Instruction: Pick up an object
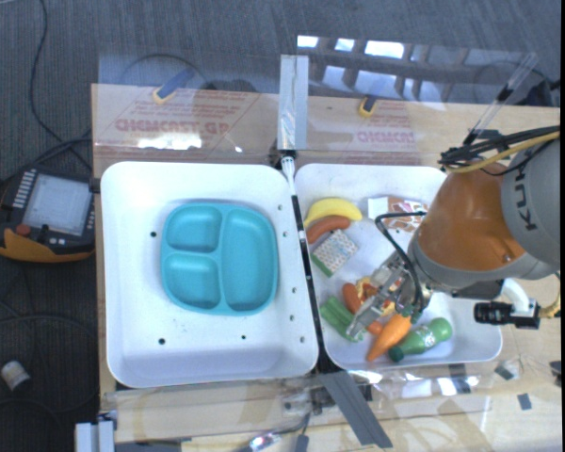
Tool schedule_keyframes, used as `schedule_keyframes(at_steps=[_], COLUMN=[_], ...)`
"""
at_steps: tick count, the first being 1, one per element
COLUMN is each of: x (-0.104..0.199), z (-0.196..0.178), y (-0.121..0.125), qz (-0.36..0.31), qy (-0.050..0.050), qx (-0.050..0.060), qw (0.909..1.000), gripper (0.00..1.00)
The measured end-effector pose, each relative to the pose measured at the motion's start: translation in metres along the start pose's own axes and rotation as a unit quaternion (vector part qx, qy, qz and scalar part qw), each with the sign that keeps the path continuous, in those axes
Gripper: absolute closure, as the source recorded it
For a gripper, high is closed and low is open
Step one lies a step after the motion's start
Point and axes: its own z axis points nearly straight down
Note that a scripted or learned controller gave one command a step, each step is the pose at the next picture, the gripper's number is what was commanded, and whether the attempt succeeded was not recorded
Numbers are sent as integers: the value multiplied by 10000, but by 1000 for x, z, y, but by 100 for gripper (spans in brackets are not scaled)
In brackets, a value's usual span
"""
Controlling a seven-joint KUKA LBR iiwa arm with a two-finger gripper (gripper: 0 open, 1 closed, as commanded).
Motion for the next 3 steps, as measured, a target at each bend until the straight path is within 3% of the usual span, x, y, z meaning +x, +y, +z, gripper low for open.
schedule_keyframes(at_steps=[1,2,3], x=[-4,-14,-38], z=[-14,-82,-153], y=[4,87,132], qz=[-8,131,896], qy=[-59,139,123], qx=[-46,81,99], qw=[10000,9998,9959], gripper=[100,100,100])
